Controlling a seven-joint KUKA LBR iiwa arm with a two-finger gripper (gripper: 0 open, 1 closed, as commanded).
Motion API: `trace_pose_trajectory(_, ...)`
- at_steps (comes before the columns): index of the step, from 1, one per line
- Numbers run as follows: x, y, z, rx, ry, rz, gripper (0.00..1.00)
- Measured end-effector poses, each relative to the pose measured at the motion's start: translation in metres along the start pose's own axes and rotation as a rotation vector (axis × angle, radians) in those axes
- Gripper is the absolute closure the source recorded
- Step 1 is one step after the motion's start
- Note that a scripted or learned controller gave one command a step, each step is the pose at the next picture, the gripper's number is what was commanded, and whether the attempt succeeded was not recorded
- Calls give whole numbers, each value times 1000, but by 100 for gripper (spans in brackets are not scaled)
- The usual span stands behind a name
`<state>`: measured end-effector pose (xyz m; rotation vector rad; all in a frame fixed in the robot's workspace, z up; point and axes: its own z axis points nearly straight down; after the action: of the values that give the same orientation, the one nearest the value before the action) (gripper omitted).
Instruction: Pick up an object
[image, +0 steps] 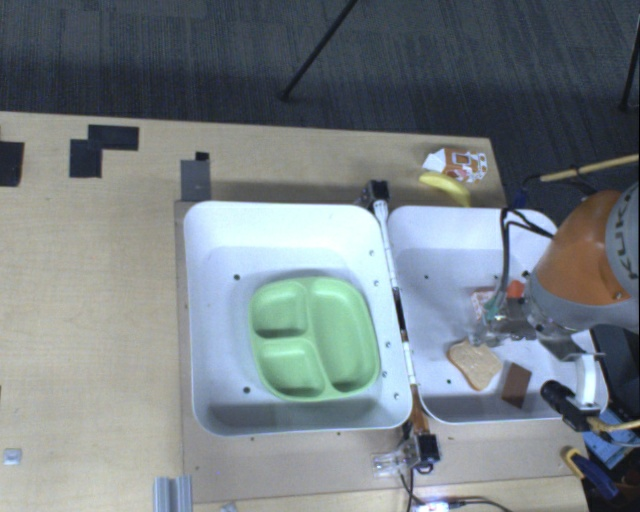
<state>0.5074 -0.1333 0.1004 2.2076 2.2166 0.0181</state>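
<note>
My gripper (492, 322) reaches down into the right bin (440, 290) from under the orange band of the arm. Just below and left of it lies a tan slice of toast (473, 364), close to the fingertips. A small brown block (516, 384) rests to the right of the toast, near the bin's front wall. A pinkish object (486, 298) shows right behind the gripper, partly hidden by it. A divided green plate (313, 336) sits in the left bin (215, 300).
A yellow banana and a small printed packet (455, 170) lie on the bench behind the right bin. Black cables run over the arm's wrist. Black marker patches sit on the bench at far left.
</note>
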Motion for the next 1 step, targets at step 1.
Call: trace_pose_trajectory(1,0,-1,1,2,1,0,0)
